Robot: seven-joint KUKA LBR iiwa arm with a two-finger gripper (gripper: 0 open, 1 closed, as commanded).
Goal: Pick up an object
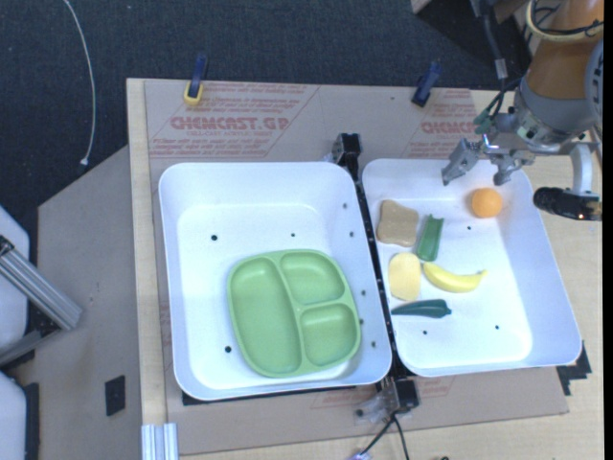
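Orange ball (487,203) sits in your right bin (536,286), near its far edge; the gripper (482,167) hovers just beside it, fingers (458,165) spread, pinching nothing.

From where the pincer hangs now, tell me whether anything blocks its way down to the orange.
Nothing visible does. The pincer hangs open over the far end of the right bin, and the orange lies just in front of it on bare bin floor. The banana and the other food pieces sit nearer the camera, apart from the orange.
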